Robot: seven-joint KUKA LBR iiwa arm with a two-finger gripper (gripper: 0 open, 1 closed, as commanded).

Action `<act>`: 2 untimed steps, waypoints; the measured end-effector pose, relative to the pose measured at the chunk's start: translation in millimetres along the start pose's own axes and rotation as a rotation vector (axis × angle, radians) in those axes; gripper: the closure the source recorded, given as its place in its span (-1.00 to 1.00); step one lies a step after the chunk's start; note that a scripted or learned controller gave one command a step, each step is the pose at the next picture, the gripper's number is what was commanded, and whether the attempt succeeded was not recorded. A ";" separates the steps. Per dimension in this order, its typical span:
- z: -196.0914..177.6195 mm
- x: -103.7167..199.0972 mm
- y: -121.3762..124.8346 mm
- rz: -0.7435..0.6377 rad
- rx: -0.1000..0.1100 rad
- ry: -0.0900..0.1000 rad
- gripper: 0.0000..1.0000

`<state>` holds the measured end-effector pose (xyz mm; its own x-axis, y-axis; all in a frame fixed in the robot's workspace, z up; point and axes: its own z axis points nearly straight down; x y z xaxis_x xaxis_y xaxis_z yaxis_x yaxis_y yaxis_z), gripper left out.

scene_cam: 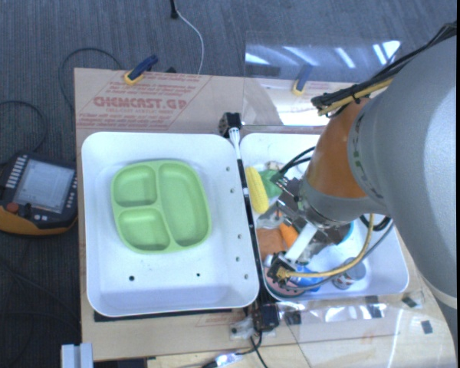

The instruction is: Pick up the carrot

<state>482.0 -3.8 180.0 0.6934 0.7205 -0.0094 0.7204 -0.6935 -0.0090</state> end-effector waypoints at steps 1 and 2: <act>0.0 0.0 0.0 0.000 0.000 0.000 -1.00; 0.0 0.0 0.0 0.000 0.000 0.000 -1.00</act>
<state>482.0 -3.8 180.0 0.6935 0.7204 -0.0094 0.7203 -0.6936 -0.0090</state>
